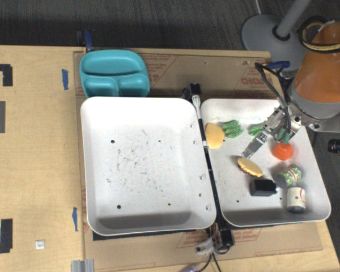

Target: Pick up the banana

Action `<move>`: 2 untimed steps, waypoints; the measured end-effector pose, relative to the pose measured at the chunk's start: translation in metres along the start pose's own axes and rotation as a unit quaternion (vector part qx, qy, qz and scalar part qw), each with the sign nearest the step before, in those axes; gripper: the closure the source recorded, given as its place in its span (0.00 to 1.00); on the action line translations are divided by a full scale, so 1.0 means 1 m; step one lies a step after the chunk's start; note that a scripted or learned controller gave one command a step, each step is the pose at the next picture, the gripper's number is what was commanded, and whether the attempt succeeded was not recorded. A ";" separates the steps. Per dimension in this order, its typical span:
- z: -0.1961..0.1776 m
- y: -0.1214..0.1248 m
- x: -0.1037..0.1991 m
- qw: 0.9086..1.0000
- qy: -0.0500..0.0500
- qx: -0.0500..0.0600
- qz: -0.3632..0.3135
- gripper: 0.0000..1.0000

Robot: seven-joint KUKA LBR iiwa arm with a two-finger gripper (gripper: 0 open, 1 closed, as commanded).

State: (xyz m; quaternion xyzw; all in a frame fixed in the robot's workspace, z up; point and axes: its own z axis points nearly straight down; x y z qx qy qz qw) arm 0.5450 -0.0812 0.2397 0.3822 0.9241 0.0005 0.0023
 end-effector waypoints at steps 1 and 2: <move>0.055 0.006 0.044 0.997 0.002 0.001 -0.082 0.00; 0.055 0.036 0.129 0.988 0.003 0.001 -0.157 0.00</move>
